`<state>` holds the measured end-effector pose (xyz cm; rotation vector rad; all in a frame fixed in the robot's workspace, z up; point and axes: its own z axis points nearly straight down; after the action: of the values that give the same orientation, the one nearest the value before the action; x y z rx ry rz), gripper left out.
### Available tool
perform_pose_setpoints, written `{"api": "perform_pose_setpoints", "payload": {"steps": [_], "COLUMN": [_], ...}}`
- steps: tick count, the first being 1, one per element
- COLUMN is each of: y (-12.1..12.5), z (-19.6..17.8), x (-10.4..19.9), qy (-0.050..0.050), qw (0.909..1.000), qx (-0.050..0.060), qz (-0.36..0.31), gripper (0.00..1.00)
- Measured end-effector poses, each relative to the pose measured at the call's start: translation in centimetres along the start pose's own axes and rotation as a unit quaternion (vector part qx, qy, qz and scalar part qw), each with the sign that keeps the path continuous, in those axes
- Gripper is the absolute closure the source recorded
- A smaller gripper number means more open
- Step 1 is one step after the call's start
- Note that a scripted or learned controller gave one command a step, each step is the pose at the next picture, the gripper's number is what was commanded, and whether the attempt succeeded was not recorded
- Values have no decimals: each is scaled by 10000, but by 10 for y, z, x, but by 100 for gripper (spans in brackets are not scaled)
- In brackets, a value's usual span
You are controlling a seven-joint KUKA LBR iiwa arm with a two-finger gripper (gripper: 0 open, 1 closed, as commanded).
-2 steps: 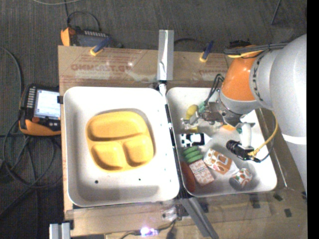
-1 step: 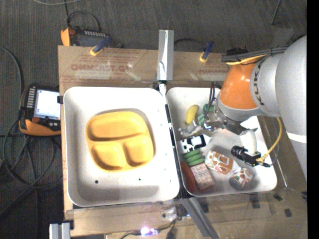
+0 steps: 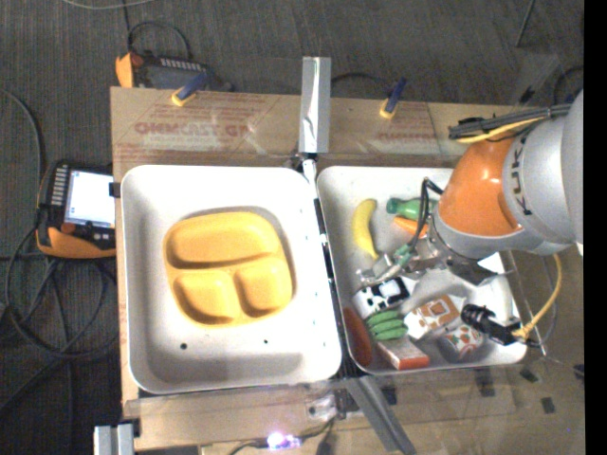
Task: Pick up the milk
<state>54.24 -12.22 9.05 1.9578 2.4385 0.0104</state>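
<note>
The milk is a small white carton with black cow patches, lying in the right bin near its left wall. The gripper hangs right over the carton's far edge, reaching in from the grey and orange arm on the right. Its metal tip overlaps the top of the carton, and I cannot make out whether it touches it.
Around the milk lie a banana, a green pea pod, a red box, an orange-and-white carton and a brown sausage. A green item sits at the back. The left bin holds a yellow divided tray.
</note>
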Motion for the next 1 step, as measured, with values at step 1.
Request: {"api": "perform_pose_setpoints", "payload": {"steps": [1], "y": [0], "z": [0], "x": [0], "qy": [0], "qw": [10000], "qx": [1], "qz": [-1], "gripper": [0]}}
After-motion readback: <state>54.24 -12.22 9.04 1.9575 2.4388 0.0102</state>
